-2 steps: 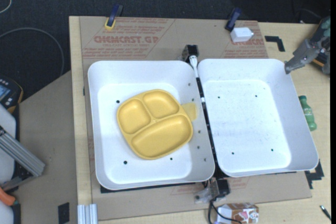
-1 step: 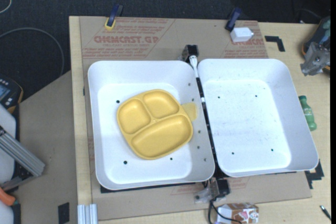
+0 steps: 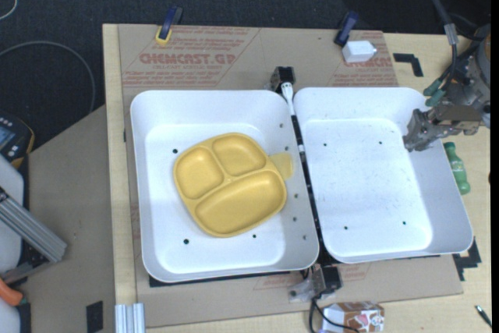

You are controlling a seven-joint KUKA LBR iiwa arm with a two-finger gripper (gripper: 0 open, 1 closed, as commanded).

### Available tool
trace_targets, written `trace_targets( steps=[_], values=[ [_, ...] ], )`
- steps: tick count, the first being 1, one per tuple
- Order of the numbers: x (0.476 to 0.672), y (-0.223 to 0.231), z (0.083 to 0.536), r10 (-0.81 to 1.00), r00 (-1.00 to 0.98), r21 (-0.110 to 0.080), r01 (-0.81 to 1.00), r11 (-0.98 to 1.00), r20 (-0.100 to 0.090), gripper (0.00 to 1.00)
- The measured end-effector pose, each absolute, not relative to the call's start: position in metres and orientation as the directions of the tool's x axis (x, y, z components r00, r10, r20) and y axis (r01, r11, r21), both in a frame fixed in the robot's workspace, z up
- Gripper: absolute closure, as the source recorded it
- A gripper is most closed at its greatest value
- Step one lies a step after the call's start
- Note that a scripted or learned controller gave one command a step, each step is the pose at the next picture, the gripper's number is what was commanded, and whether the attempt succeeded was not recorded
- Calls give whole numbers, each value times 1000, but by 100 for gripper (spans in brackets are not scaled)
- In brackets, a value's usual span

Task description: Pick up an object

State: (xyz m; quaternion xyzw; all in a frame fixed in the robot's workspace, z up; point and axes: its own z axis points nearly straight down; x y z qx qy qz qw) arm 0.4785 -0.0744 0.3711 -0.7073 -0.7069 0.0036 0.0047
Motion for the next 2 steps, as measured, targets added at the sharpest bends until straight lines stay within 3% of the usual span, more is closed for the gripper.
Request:
trace_targets(
  steps=[1,2],
  values=[
    [479,12,329,1000,-7,-6,1000,7,2,100],
    [480,82,387,1000,-6,6,1000,6,2,100]
  ],
)
